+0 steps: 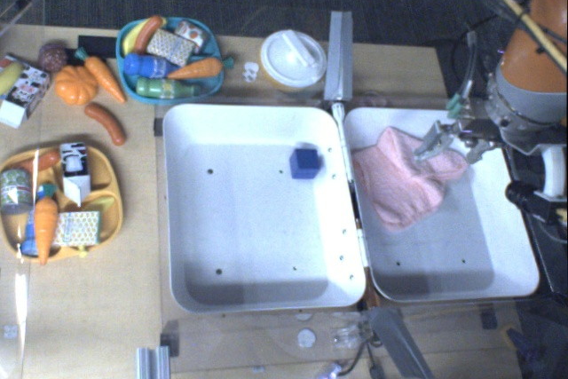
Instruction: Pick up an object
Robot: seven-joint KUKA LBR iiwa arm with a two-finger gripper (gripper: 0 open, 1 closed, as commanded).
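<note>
Gripper (448, 140) hangs over the pink cloth (404, 177) near the right bin's (461, 275) far edge; whether it grips I cannot tell. Soft folds may slip free if only a thin edge is pinched. A blue block (305, 162) sits in the left bin (248, 280)

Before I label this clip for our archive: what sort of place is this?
Most likely a robot lab bench set up for grasping trials. Two white bins sit side by side, one holding a blue block, the other a pink cloth under the gripper. Trays of toy food wait alongside.
</note>
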